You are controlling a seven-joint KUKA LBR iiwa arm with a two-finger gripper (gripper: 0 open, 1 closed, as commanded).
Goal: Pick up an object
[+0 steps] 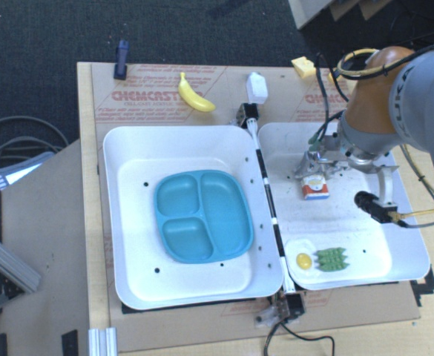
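Nearest edge of right bin [406, 262]: yellow piece [304, 260] beside a green ridged piece [331, 259], both well short of the tool. Left bin [127, 199] holds a blue divided plate [202, 215]. Mid right bin: small white box with red and blue print [315, 190] sits on the bin floor, directly below the tool [318, 165], touching or nearly so. Can't tell the tool's state, wrist blocks it; box not visibly gripped. Far side, on the desk [150, 95]: banana [194, 95], dark blue item [121, 58], white item [257, 87], yellow block [303, 67].
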